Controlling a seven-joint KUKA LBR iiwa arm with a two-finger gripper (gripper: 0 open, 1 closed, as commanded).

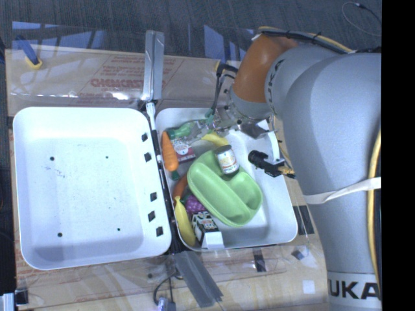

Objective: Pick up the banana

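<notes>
Reaching for the banana (183, 222), the pincer (224, 118) sits at 12 o'clock in the right bin (282, 219); I cannot tell its grip. Banana lies at 7 o'clock. Go low, slowly.

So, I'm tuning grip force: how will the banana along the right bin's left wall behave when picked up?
The banana is likely firm yet bruisable, so moderate force. Its curved, smooth skin may slip or pivot in the jaws. It lies wedged between the bin wall and the green bowl, so it may drag on neighbours.
</notes>
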